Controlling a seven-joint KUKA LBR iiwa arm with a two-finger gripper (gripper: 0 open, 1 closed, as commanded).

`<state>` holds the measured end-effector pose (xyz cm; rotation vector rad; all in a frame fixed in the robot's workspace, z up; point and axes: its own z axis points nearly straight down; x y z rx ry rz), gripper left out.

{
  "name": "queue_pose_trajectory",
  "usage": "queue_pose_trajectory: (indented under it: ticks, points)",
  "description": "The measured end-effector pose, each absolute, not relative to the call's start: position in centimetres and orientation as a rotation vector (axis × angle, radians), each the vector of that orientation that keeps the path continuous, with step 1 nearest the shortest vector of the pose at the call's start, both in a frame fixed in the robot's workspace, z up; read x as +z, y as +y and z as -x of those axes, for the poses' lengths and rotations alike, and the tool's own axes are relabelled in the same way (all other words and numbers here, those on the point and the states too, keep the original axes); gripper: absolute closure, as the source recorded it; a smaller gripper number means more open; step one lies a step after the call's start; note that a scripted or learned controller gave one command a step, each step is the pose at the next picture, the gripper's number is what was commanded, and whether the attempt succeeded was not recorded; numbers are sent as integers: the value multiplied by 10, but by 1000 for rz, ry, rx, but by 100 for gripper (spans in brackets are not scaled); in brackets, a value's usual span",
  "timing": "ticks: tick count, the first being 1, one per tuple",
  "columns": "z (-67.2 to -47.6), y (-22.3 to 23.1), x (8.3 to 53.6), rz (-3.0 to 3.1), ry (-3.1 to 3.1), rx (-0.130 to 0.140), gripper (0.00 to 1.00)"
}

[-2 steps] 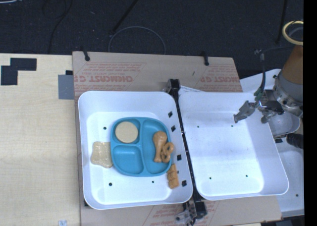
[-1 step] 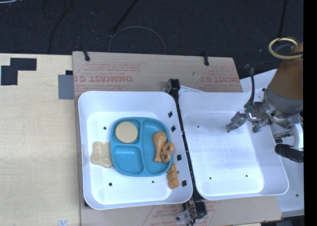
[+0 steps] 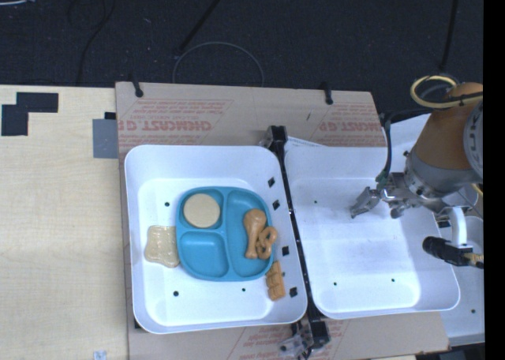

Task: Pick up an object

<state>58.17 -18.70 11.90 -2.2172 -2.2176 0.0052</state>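
In the left bin (image 3: pixel 150 193) lies a blue divided plate (image 3: pixel 207 260). A round tan cookie (image 3: pixel 201 210) sits in its upper left compartment and a tan pretzel-like piece (image 3: pixel 259 234) in its right one. A pale cracker-like piece (image 3: pixel 162 245) lies left of the plate on the bin floor. A small orange-brown piece (image 3: pixel 275 280) rests by the plate's lower right. My gripper (image 3: pixel 368 204) hovers over the upper right part of the right bin (image 3: pixel 355 271), far from all these objects, with nothing seen between its fingers.
The arm comes in from the right over the right bin's edge. A black divider (image 3: pixel 288 224) runs between the bins. Brown cardboard (image 3: pixel 237 118) lies under both bins, with a pale wooden bench top (image 3: pixel 55 224) to the left.
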Motion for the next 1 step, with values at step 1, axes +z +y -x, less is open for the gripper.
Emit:
queue_pose_trajectory:
  ticks: [1]
  points:
    - [-581, -186, 86, 2219, -2217, 4, 0]
